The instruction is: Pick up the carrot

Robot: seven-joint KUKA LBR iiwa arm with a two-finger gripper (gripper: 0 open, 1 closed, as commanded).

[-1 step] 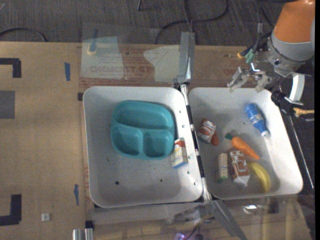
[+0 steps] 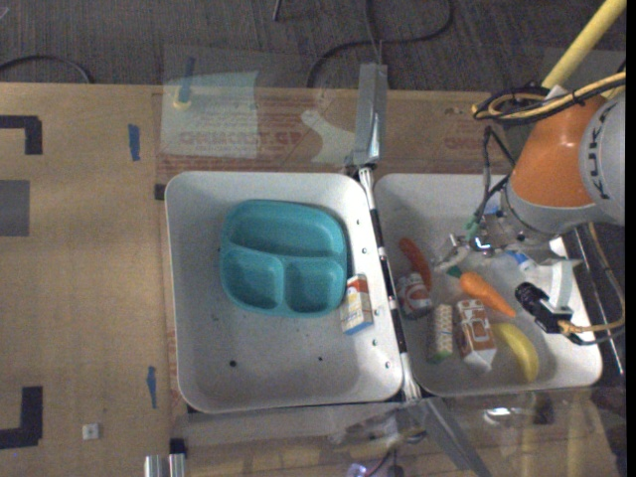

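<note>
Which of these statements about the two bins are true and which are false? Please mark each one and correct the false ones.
1. The carrot lies in the right bin. True.
2. The teal divided tray sits in the right bin. False: it sits in the left bin.
3. The banana lies in the same bin as the carrot. True.
4. The carrot is already lifted clear of the bin. False: it lies on the bin floor.
5. A small carton lies in the left bin, beside the tray. True.

Glossy teal plastic tray [image 2: 284, 257], matt white bins [image 2: 199, 356]
</note>
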